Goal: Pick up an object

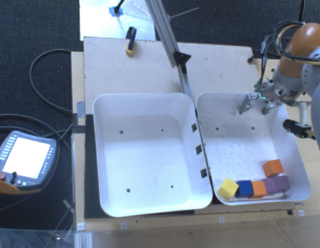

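Camera view. The reference point throughout is the right bin [291, 154], the one nearer the arm.

The gripper [257, 105] hangs over the far end of the right bin, close to its far rim, with the arm [299, 56] reaching in from the side. Its two fingers [244, 107] appear spread apart, and nothing lies between them — the hand is released and carries no load.

The things to be picked lie at the opposite, near end of the right bin, well apart from the gripper. They are a cluster of small blocks: a yellow block [227, 188] closest to the divide between the bins, a blue block [244, 188] just beside it, then an orange block [258, 188], then a purple block [277, 184] against the near outer corner. A second orange block [273, 167] sits a little farther in from the near rim, just above the purple one. The row along the near wall looks packed side by side (whether each pair touches cannot be settled here).

The left bin [106, 154], on the far side of the right bin from the arm, shows a bare white floor.

Assessment: no step of the pick is complete. No block is lifted or gripped. Still outstanding — travel across the right bin to its near end, descent onto one block, closing on it, and lifting. The crowding against the wall may hinder a clean grip.
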Available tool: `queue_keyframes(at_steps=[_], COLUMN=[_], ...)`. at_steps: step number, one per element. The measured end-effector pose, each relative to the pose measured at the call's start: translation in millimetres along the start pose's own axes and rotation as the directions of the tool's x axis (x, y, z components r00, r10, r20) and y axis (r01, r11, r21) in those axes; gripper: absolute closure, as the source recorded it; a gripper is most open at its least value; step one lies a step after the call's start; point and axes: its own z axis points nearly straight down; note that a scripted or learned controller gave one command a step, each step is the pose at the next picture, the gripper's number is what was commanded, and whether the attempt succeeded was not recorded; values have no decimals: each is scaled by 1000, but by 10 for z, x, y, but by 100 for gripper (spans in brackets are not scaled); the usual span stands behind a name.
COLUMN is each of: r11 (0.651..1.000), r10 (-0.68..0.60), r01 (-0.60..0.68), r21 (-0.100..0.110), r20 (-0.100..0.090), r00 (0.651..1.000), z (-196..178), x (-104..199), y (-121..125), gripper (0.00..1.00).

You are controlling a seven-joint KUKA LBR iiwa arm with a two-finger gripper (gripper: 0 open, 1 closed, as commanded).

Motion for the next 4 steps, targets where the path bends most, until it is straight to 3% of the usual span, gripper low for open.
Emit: queue_keyframes(at_steps=[2,3,4], r11=[1000,1000,1000], r10=[0,-4,-4], r01=[0,4,4], r21=[0,-3,-4], r20=[0,3,3], r00=[1000,1000,1000], z=[0,-123,-121], x=[-1,-4,-3], y=[0,10,11], gripper=[0,100,0])
